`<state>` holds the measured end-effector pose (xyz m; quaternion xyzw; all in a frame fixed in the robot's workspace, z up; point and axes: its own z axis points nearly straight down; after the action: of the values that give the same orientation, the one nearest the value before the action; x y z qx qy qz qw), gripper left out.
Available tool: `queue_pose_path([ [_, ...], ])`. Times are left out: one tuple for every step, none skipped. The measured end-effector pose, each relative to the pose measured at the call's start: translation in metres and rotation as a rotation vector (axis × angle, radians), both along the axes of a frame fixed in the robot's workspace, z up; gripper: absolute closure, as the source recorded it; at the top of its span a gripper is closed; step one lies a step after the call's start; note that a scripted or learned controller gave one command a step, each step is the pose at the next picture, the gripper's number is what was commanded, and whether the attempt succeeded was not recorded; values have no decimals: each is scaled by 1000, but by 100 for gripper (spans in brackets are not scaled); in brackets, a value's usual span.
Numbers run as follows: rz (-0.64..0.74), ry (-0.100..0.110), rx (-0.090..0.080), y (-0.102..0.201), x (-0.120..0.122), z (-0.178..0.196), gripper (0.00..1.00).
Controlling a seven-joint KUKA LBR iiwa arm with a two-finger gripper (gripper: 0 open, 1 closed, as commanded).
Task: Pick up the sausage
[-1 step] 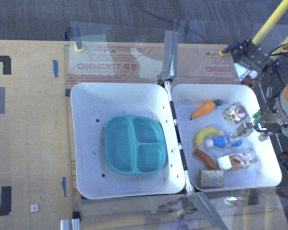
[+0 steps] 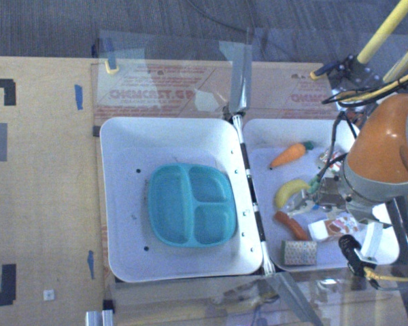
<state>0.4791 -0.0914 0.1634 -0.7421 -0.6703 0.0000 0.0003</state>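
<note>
The sausage (image 2: pixel 292 225), short and red-brown, lies slantwise in the right bin (image 2: pixel 258 141) near its front left. My gripper (image 2: pixel 300 204) hangs just above and behind it, between the sausage and a yellow banana (image 2: pixel 288 191). Its two metal fingers point left and stand open, with nothing between them. The orange band of the arm (image 2: pixel 384 141) covers the right part of that bin.
An orange carrot (image 2: pixel 289 154) lies at the back of the right bin. A speckled tan block (image 2: pixel 300 252) and a white-and-red packet (image 2: pixel 332 227) sit by the front wall. The left bin (image 2: pixel 122 148) holds a teal divided plate (image 2: pixel 170 212).
</note>
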Motion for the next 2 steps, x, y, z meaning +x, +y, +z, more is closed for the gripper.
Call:
queue_pose_path([
  [60,-1,-1,45,0,21,0],
  [-37,1,0,-7,0,-40,0],
])
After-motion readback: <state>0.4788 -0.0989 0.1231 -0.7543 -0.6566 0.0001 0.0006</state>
